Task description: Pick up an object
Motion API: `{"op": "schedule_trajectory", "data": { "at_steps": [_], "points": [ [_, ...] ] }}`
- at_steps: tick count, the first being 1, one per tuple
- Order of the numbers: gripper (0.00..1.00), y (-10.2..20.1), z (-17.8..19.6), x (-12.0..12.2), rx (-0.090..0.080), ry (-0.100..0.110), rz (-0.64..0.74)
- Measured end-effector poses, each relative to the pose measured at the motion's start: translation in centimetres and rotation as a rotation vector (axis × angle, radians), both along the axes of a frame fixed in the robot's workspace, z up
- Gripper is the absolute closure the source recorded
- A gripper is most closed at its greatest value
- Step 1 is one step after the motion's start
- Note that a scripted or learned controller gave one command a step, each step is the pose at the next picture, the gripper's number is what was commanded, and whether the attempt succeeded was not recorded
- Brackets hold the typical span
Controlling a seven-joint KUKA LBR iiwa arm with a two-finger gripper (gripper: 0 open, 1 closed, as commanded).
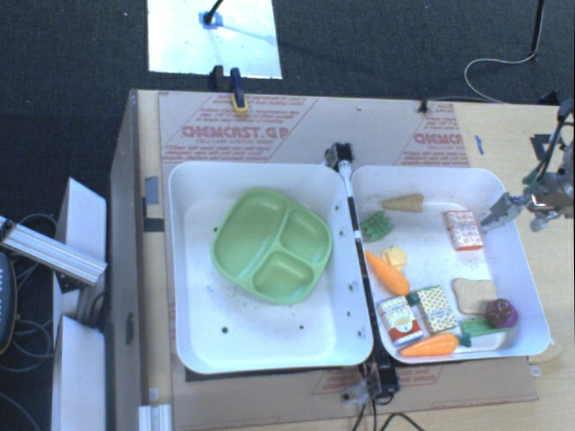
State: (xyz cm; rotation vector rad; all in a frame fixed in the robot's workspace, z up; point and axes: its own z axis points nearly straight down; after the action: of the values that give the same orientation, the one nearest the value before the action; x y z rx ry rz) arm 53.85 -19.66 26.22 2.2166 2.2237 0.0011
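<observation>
- Objects to pick from sit in the right bin: we see a carrot, a second carrot, a red-and-white carton, two small boxes and, a bread slice, a purple piece, a tan cone and a green leafy piece.
- We find the left bin holding a green divided plate.
- Our gripper hangs over the right bin's far right rim, near the carton and touching none of the objects; nothing sits between its fingers, and we cannot tell how far apart they are.
</observation>
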Motion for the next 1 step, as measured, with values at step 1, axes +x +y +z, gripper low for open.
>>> {"op": "schedule_trajectory", "data": {
  "at_steps": [1],
  "points": [
    [0.0, -0.95, -16.67, 0.2, 0.002, 0.005, -0.002]
  ]
}}
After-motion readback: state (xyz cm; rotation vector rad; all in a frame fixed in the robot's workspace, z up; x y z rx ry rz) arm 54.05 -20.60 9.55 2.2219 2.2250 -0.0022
